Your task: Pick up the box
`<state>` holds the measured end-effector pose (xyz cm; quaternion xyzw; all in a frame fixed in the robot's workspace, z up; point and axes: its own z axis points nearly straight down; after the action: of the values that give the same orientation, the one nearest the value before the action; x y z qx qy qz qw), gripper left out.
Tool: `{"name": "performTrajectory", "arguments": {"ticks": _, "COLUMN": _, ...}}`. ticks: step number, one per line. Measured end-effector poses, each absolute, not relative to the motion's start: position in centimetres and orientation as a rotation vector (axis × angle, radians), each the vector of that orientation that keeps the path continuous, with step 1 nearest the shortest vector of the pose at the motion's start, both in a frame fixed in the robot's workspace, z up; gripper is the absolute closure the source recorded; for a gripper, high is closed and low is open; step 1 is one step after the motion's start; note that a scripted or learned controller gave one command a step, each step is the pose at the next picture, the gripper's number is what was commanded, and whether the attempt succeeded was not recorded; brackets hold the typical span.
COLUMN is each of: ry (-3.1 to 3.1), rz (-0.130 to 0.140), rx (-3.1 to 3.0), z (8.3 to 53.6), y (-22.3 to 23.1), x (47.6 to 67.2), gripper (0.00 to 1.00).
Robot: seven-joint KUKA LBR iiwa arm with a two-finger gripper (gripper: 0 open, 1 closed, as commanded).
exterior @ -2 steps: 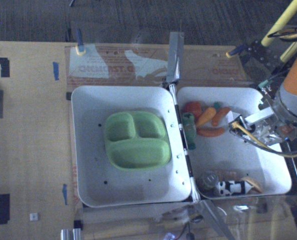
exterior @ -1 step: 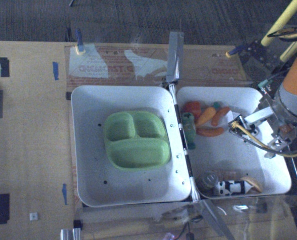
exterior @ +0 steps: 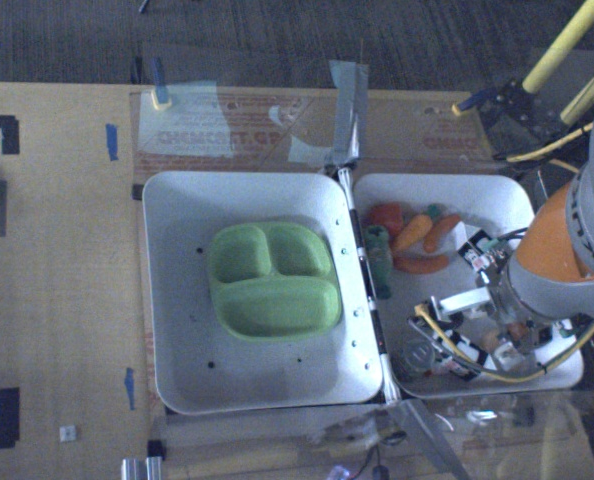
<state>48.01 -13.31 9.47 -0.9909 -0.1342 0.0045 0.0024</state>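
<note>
Wooden bench [exterior: 57, 298] holding two white bins. Nearest, in the right bin [exterior: 447, 190], the gripper [exterior: 467, 343] hangs low among clutter; whether it is wide or closed cannot be told, nor which item is the box. Carrots [exterior: 417, 231] lie beyond. A green divided plate [exterior: 274, 280] fills the left bin [exterior: 177, 218].

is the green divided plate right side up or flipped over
Right side up: the green divided plastic plate in the left white bin shows its three hollow compartments facing up.
</note>
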Motion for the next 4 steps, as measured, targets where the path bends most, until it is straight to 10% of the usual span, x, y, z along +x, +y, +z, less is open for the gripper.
{"name": "performTrajectory", "arguments": {"ticks": 1, "ry": -0.434, "rz": 0.014, "rx": -3.109, "z": 18.6, "y": -10.3, "x": 56.4, "gripper": 0.0}}
{"name": "performTrajectory", "arguments": {"ticks": 2, "ry": -0.314, "rz": 0.003, "rx": -3.123, "z": 8.4, "y": -12.4, "x": 53.5, "gripper": 0.0}}
{"name": "performTrajectory", "arguments": {"ticks": 3, "ry": -0.318, "rz": 0.012, "rx": -3.122, "z": 9.1, "y": -12.4, "x": 53.5, "gripper": 1.0}}
{"name": "performTrajectory", "arguments": {"ticks": 4, "ry": -0.775, "rz": 0.003, "rx": -3.043, "z": 21.5, "y": -3.3, "x": 51.9, "gripper": 1.0}}
